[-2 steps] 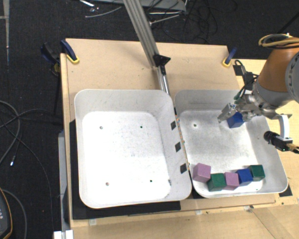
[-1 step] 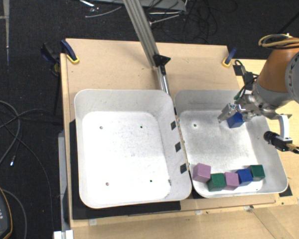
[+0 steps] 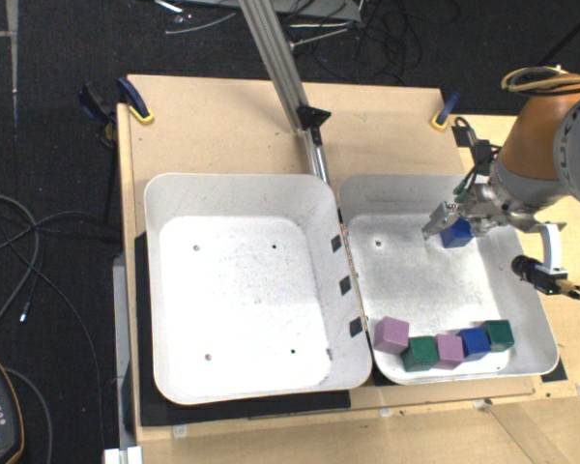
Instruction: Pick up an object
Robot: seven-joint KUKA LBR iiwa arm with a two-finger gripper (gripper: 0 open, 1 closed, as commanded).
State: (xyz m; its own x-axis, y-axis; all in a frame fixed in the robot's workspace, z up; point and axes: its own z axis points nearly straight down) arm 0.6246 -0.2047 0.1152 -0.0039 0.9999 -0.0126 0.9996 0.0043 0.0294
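One blue block [image 3: 456, 235] is being pinched between the fingers of the tool [image 3: 451, 226], while five more blocks [image 3: 445, 344] are being left lying well below it.

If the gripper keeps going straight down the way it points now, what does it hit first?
The gripper points down and slightly left over the right bin, with a blue block at its fingertips. Past that block, the bin's bare white floor comes next. Its height above the floor is unclear.

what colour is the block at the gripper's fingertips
Blue: a small blue cube at the two-finger gripper, above the right white bin, seen in the camera view.
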